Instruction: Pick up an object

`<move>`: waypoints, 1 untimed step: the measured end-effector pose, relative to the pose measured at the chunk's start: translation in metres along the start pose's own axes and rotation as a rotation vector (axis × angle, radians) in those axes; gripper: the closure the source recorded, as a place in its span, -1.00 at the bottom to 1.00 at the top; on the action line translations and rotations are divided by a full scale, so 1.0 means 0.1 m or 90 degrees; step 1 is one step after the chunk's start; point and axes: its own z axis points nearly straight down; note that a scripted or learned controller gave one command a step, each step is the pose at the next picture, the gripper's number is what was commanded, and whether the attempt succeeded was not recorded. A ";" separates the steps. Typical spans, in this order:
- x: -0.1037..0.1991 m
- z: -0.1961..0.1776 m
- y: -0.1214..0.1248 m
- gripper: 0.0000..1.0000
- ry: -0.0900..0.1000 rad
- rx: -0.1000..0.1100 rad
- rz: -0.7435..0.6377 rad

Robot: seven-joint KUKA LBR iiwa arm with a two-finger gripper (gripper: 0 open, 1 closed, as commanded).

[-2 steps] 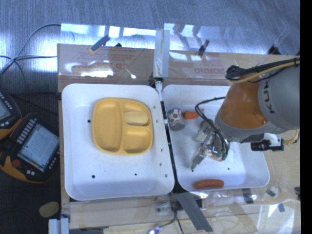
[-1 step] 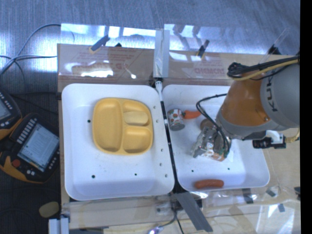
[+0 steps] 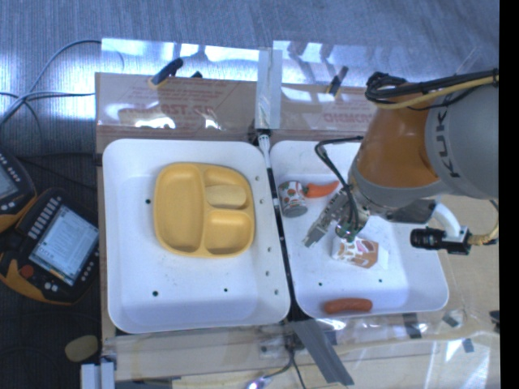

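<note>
My gripper [image 3: 334, 224] hangs low over the middle of the right bin [image 3: 422, 294], with the grey and orange arm above it. Its metal fingers [image 3: 318, 230] point down and to the left. Just right of them lies a flat white and brown packet [image 3: 358, 252]. A small grey and orange can [image 3: 292, 197] lies left of the gripper near the divider, with an orange carrot-like piece [image 3: 323, 189] beside it. A red sausage [image 3: 349, 305] lies by the bin's front edge. Nothing shows between the fingers.
The left bin [image 3: 130, 298] holds a yellow divided tray [image 3: 203, 209] with a pale food piece [image 3: 226, 195] in one compartment. A teach pendant [image 3: 49, 241] and cables lie off the bench at left. Cardboard and clear plastic stand behind both bins.
</note>
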 end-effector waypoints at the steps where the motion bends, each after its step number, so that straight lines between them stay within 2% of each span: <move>1: 0.05 0.00 0.35 1.00 0.000 0.000 -0.236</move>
